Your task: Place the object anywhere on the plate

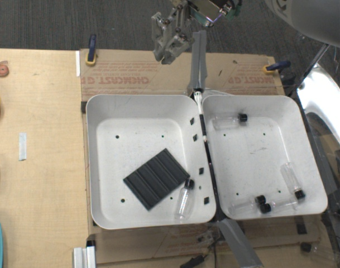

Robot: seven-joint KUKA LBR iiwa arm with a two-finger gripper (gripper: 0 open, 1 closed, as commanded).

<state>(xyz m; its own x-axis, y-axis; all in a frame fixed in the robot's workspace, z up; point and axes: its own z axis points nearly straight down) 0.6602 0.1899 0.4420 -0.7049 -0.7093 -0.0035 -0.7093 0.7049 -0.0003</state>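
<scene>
Raised over the cardboard (125,74) behind the bins, the gripper (167,52) is too blurred to judge open or closed. A clear, black-capped vial (185,201) lies in the left bin (103,149), just beside the ribbed black plate (156,178). The cardboard's red print reads inverted; the arm's lettering is cut off.
</scene>
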